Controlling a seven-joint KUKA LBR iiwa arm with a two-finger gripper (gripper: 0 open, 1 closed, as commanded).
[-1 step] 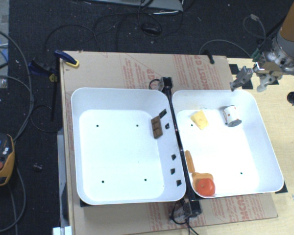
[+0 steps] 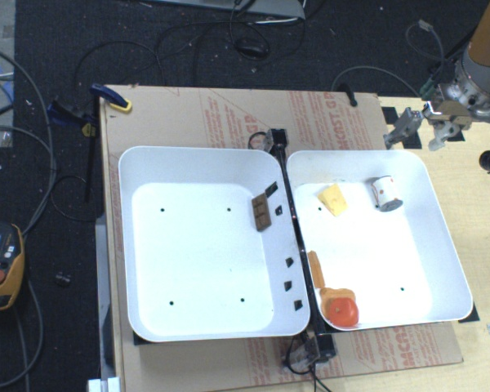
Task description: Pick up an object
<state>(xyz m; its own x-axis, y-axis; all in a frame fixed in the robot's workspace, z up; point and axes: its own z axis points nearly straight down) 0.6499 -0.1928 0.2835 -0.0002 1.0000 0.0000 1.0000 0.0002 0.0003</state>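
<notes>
White plastic bins sit side by side on a cardboard-topped bench (image 2: 204, 113) w/ red print; black floor w/ cables (image 2: 33, 137) round it, yellow-black pendant (image 2: 0, 268) at the view's left edge. Left bin (image 2: 147, 170): brown chocolate-bar-like block (image 2: 262, 213) on its right wall, small black piece (image 2: 271, 190) just above it. Right bin (image 2: 441, 235) holds the pickable stuff: orange-handled tool w/ a red round head (image 2: 340, 309), lying in the near-left corner, handle (image 2: 315, 269) running along the left wall; yellow wedge, prob. foam or cheese toy (image 2: 333, 199), near the far-left corner; small white cylinder w/ red mark (image 2: 384, 193), tipped, near the far edge, apart from the wedge. Arm (image 2: 482, 47) enters at top right; gripper (image 2: 420, 129) hangs over the bench beyond the right bin's far-right corner, jaws spread, nothing between them.
</notes>
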